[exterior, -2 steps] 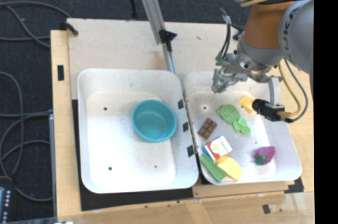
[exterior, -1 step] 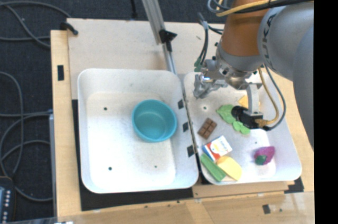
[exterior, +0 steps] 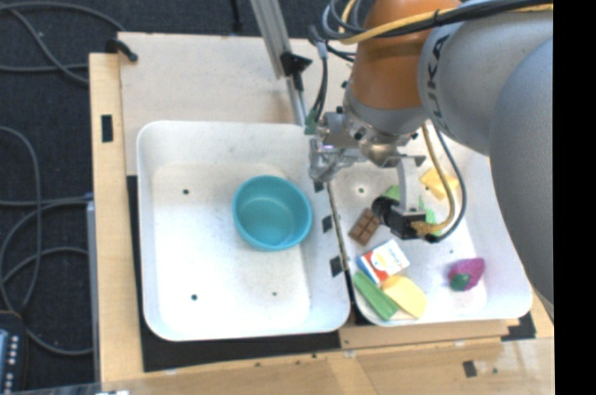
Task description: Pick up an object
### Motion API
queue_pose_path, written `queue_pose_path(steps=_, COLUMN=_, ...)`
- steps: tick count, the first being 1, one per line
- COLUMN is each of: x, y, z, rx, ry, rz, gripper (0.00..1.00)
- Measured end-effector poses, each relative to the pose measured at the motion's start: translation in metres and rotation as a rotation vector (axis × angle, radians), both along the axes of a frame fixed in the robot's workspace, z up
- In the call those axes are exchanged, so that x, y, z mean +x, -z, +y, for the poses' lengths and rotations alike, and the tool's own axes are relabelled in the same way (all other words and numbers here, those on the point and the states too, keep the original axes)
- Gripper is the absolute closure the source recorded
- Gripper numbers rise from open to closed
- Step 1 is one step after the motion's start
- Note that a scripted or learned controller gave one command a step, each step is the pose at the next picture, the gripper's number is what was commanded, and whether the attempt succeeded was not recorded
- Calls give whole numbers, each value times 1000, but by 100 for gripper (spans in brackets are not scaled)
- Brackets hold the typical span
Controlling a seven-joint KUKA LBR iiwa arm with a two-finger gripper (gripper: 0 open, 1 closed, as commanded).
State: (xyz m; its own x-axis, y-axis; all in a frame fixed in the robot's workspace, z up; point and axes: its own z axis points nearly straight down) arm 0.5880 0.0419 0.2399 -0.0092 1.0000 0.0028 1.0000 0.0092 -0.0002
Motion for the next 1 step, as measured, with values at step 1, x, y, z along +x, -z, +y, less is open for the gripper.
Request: queue_pose_path(steps=1, x=-24, y=10, z=45, rx=-2, ry=2, rz=1, gripper=100)
